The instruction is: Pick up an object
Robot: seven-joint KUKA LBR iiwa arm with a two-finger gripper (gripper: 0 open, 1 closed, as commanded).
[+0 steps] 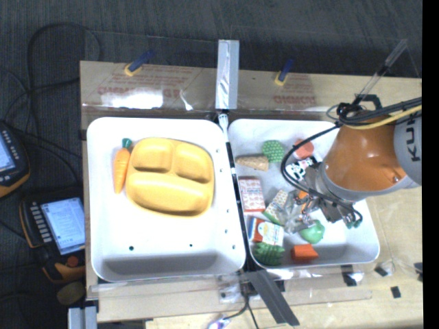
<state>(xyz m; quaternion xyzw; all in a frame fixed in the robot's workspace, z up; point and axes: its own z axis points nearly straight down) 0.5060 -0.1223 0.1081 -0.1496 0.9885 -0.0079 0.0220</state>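
My gripper [302,213] hangs low in the right bin [363,252], below the arm's orange band [363,160]. It is over a cluster of small items: a silvery packet [278,201], a small red and white carton [269,233] and a green ball [313,233]. The ball lies just below the gripper, and I cannot tell whether they touch. An orange block [304,253] and a green leafy piece [269,254] lie near the bin's front wall. I see nothing clearly held.
Further back in the right bin lie a green bumpy ball [273,149], a tan roll [252,162], a red and white packet [250,192] and a black and white item [299,169]. The left bin [164,252] holds a yellow divided tray [171,175] and a carrot [121,168].
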